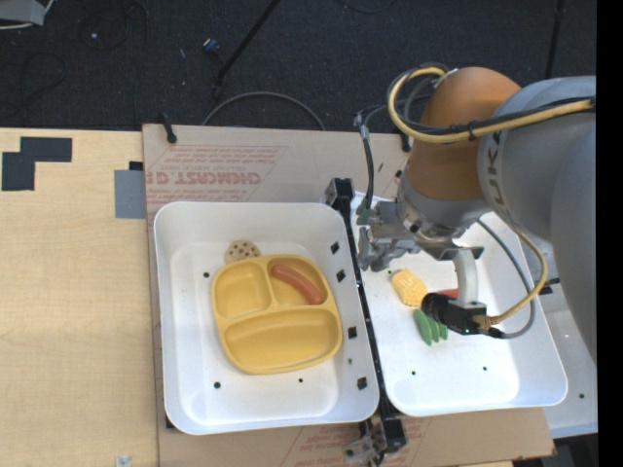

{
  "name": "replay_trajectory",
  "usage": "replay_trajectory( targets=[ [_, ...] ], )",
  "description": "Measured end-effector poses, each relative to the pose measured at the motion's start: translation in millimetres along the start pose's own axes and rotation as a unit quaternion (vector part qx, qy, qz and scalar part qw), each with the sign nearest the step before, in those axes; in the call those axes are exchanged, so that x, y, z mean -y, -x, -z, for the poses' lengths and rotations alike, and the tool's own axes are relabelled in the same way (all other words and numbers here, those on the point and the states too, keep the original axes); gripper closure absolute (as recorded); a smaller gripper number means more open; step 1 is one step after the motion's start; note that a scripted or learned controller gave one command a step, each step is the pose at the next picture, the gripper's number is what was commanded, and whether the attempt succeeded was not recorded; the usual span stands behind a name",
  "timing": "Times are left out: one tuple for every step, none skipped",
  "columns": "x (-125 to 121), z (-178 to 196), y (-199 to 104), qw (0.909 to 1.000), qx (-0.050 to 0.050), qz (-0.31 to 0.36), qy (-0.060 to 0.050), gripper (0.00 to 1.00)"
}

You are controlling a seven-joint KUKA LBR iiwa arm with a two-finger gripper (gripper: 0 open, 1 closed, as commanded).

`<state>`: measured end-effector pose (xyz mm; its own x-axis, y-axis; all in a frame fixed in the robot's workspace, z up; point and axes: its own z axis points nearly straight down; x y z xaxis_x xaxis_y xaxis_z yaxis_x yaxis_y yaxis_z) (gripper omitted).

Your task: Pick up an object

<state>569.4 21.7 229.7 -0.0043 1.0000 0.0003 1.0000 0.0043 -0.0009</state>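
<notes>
The arm (467, 154) is low over the right bin (506, 377), so the step in hand looks like the approach to a grasp: its wrist hangs above the near-left part of that bin, close to the divider between the two bins, and nothing appears lifted. The jaws (384, 249) sit under the wrist body, and whether they are spread or closed cannot be told from this slant; nothing can be seen between them. Taking the yellow corn cob (409, 287) as the landmark, the jaws are just up and to the left of it, apart from it as far as can be judged, while a green pod-like toy (429, 326) lies just below and to the right of the corn, partly under a black fitting (456, 315) with cable attached, and a small red piece (446, 293) shows just to the right of the corn. The corn is short, stubby, bright yellow with a ridged surface, lying flat on the bin floor. The next move probably calls for shifting toward the corn and descending squarely over it. Far to the left of the corn, the left bin (180, 261) holds a yellow divided plate (277, 334) with a sausage (298, 280) in one compartment and a small cookie (242, 251) beside it
</notes>
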Motion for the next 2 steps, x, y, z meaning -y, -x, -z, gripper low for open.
replay_trajectory(
  targets=[
    [-23, -9, -39, 1.0, 0.0, 0.0, -0.001, 1.0],
    [-42, -13, -80, 1.0, 0.0, 0.0, 0.0, 1.0]
  ],
)
